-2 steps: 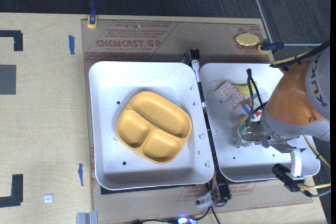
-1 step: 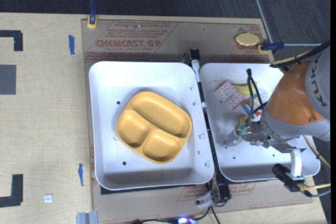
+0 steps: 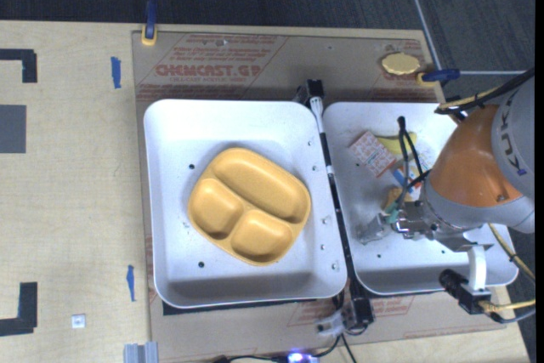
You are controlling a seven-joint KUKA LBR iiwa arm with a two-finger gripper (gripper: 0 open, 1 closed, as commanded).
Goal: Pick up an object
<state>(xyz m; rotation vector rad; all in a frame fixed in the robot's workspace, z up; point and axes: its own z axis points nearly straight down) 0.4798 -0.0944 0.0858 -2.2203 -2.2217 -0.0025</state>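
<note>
While the arm point(image 3: 476, 170) reaches into the right bin point(image 3: 365, 268), the gripper point(image 3: 393, 221) sits low over its floor.
Fingers: cannot tell if apart or together. A small patterned packet point(image 3: 370, 151) lies just beyond them; yellow bits point(image 3: 393, 150) beside it. Yellow tray point(image 3: 247, 204) well off, in the left bin point(image 3: 170, 140).
</note>
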